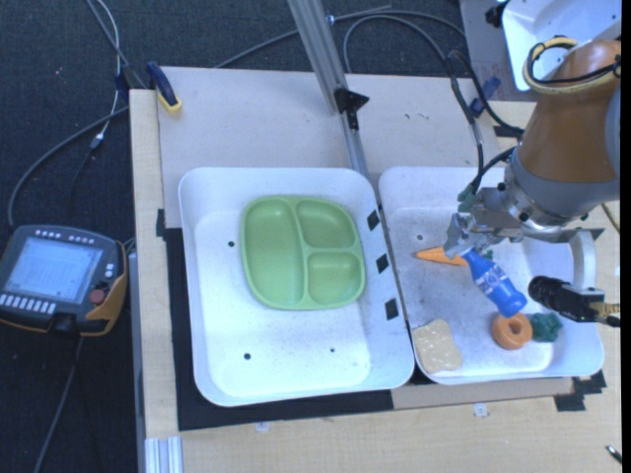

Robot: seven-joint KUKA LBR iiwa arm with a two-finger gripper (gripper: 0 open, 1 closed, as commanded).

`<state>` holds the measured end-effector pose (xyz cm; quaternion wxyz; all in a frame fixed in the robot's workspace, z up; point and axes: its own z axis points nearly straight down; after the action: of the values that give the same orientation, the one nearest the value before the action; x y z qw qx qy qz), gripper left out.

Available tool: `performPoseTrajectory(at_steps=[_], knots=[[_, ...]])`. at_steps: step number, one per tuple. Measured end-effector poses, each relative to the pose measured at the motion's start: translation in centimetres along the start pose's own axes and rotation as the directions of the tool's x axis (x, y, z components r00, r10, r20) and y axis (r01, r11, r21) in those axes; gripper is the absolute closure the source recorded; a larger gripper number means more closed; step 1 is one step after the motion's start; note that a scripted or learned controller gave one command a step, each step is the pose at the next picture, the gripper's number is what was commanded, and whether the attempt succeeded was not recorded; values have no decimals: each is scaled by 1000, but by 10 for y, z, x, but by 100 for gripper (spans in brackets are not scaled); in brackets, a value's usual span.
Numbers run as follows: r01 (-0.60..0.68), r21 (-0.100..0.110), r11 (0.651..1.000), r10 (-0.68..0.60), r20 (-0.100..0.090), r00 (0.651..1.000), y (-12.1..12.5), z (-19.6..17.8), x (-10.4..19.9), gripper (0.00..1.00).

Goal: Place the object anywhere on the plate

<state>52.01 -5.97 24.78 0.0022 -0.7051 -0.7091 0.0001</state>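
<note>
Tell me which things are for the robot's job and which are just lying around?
For the job: the green plate in the left bin, the orange carrot by the gripper, and the gripper.

Just lying around: blue bottle, orange ring, green toy, beige slice, all in the right bin.

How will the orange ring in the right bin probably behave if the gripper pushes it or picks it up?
The orange ring lies flat in the right bin, so it should slide when pushed, not roll. It looks like a small toy doughnut, probably light. It touches or nearly touches the blue bottle and sits near the green toy, so a push may disturb them.
</note>
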Motion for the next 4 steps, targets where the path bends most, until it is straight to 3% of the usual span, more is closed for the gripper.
performPoseTrajectory(at_steps=[4], knots=[[0,-4,1000,0,1,1000,50,22,220,100]])
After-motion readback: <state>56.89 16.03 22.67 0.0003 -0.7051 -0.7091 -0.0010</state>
